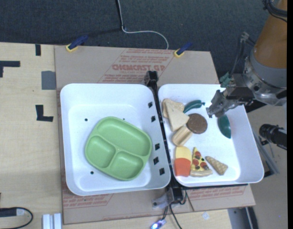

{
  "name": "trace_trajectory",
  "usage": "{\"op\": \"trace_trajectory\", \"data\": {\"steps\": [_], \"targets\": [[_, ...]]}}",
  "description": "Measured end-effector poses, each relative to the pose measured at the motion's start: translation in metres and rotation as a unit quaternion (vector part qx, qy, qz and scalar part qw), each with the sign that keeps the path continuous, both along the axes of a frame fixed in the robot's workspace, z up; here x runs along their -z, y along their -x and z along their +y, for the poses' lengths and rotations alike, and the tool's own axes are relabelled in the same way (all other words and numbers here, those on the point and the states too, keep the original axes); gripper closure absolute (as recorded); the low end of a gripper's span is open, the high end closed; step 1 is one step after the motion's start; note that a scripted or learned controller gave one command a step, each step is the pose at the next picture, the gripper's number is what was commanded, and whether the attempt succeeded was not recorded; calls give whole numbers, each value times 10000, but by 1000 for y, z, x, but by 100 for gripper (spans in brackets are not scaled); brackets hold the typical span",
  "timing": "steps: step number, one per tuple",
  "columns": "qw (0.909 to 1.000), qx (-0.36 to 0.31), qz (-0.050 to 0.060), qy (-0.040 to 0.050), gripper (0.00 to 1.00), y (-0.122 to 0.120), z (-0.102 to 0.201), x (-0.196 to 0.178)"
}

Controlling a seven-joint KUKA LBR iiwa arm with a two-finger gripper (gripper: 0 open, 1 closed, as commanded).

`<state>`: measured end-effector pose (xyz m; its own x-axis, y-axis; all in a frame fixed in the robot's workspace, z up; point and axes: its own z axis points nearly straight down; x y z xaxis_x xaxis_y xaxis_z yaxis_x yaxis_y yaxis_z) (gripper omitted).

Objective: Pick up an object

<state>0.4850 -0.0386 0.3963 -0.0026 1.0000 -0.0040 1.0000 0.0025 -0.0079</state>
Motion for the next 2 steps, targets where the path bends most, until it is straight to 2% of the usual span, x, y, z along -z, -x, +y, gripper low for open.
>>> {"op": "trace_trajectory", "data": {"steps": [1, 2], "targets": [[10000, -17, 59, -23, 100, 4, 65, 160], [10000, -7, -26, -14, 100, -78, 76, 170]]}}
